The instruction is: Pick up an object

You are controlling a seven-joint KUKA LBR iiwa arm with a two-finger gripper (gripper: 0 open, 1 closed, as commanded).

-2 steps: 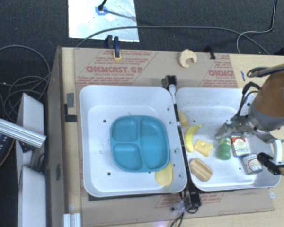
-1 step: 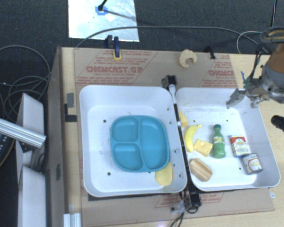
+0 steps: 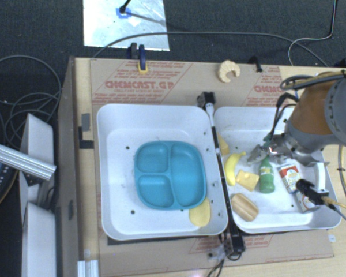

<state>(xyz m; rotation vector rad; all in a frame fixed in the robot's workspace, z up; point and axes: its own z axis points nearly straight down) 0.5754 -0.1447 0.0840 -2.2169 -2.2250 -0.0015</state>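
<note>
Plate (image 3: 170, 175) in left bin (image 3: 118, 154) — alone.

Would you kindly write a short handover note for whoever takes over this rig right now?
Gripper: low in the right bin, just above the green bottle; nothing visibly held.
Right bin also holds a banana, cheese wedge, bread roll and a red-and-white packet.
Left bin: blue divided plate, with a yellow piece at its lower edge.
Done: arm positioned over the items.
Left: grasp one, probably the bottle, and lift.
</note>
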